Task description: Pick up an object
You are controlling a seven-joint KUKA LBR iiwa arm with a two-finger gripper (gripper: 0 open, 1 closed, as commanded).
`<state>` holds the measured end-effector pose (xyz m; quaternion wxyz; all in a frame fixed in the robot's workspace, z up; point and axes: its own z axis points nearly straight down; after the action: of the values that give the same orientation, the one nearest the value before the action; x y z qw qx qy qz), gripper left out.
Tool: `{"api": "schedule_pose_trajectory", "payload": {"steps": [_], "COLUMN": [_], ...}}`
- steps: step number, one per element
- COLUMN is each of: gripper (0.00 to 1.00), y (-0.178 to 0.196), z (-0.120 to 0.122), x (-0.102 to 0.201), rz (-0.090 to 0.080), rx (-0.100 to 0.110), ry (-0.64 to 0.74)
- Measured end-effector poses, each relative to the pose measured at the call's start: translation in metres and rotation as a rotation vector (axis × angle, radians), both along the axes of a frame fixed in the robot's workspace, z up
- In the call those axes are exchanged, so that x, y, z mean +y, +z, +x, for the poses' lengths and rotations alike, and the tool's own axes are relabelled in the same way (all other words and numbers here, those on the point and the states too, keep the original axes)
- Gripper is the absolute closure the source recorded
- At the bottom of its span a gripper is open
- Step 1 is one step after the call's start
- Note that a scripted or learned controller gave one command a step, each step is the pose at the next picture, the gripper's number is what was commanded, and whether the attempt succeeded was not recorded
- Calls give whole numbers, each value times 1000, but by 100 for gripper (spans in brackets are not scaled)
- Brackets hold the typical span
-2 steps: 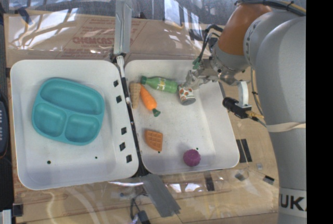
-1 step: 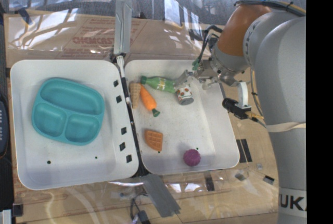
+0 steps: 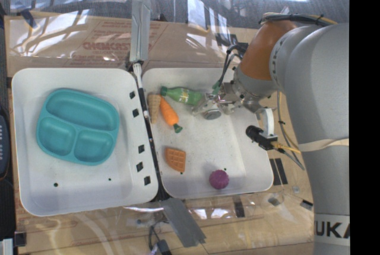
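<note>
Camera view: hand partly hides green bottle.

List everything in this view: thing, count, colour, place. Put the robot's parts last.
bins: two, white, side by side on the bench
divided tray: one, teal, in the left bin
bottle: one, green, lying at the top of the right bin
carrot: one, orange, right bin, below the bottle
cone: one, tan, against the right bin's left wall
waffle: one, orange-brown, lower right bin
ball: one, purple, right bin's bottom
arm: one, grey with orange band, from the right
gripper: one, metallic, at the bottle's right end
</note>
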<state>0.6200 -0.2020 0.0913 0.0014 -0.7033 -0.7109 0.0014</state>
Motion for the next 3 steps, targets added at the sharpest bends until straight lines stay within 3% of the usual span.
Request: {"api": "schedule_pose_trajectory", "payload": {"steps": [1, 2, 3], "gripper": [100, 100, 100], "y": [11, 21, 6], "z": [1, 2, 33], "x": [1, 2, 1], "rz": [0, 1, 0], "rx": [-1, -1, 5], "ry": [5, 9, -5]}}
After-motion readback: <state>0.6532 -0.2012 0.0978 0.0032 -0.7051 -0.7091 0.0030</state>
